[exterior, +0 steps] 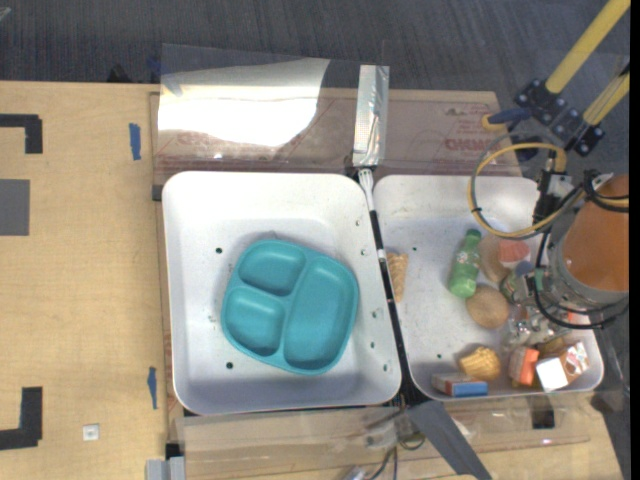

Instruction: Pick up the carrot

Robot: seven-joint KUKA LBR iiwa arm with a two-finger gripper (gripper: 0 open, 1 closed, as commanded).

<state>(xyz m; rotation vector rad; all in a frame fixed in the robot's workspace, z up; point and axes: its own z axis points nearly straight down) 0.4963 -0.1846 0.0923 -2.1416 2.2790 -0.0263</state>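
The carrot [523, 367] is a short orange piece lying near the front right corner of the right bin [420, 218], pressed against a white block [551, 374]. My gripper [524, 318] hangs low over the right side of this bin, just behind the carrot and next to a tan potato-like lump [487, 310]. The arm's orange band [600, 253] and dark cables cover the bin's far right side. The gripper's tip is hidden among cables and clutter.
The right bin also holds a green bottle [464, 265], a pale pink item [510, 253], a yellow waffle piece [481, 360], a blue and orange bar [459, 387] and a cone [397, 273] by the left wall. A teal divided plate [290, 306] lies in the left bin [200, 218].
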